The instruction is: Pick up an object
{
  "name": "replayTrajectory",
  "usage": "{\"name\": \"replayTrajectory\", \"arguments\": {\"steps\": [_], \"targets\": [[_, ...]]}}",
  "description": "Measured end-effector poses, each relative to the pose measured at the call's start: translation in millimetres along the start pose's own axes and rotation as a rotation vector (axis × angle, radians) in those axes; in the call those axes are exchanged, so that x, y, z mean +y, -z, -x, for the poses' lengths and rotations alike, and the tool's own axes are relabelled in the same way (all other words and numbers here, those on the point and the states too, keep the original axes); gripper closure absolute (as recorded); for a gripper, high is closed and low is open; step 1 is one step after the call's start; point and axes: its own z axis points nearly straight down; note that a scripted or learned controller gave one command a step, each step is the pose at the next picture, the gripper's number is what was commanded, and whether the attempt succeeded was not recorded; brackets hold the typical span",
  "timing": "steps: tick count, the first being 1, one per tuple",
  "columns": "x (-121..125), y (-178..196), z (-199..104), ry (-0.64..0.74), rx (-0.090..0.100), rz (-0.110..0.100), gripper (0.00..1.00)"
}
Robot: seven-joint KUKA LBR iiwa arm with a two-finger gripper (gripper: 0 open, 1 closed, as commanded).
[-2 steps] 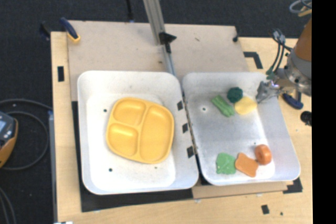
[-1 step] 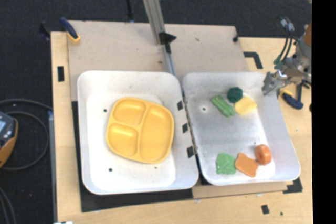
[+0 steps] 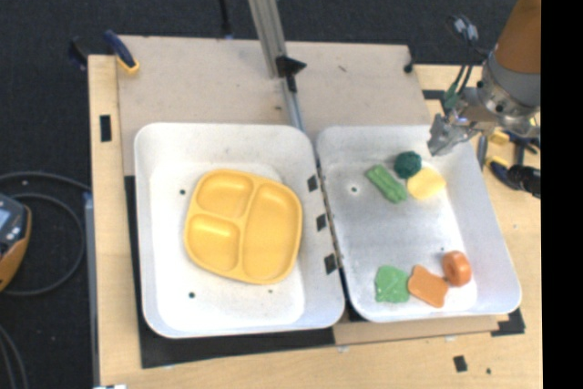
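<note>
Yellow lump (image 3: 425, 185) sits in the right bin (image 3: 474, 287), just below-left of my gripper (image 3: 444, 137) at the bin's far edge; finger state: cannot tell.

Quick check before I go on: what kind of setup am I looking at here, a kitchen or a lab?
Most likely a robot lab bench, not a kitchen: two white bins on a plywood board, an aluminium mast, loose cables on dark carpet, and small toy pieces near the gripper.

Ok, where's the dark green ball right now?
The dark green ball sits in the right bin, near its far edge, touching the yellow piece, with the gripper just beyond it.
</note>
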Motion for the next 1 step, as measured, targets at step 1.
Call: {"name": "replayTrajectory", "arguments": {"steps": [1], "targets": [[13.8,5.1,-46.1,0.000,0.000,-0.001,1.00]]}}
